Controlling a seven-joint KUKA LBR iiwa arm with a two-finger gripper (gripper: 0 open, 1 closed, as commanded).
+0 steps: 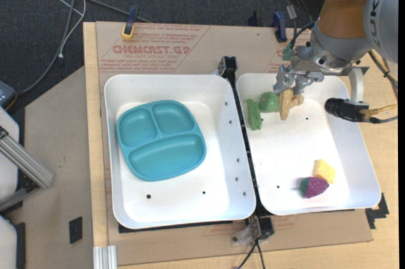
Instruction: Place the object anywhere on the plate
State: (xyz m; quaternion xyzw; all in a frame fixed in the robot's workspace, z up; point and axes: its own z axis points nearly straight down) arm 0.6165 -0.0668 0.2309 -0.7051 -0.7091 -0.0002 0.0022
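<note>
Nearest the camera, a small purple berry-like toy (314, 187) lies beside a yellow block (324, 170), while the claw (288, 99), clenched on a tan stick-shaped object (286, 104) in the right white bin (354, 154), has the turquoise divided plate (162, 139) far to its left.

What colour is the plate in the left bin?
Teal blue: the plate, seen clearly in the camera view.
</note>
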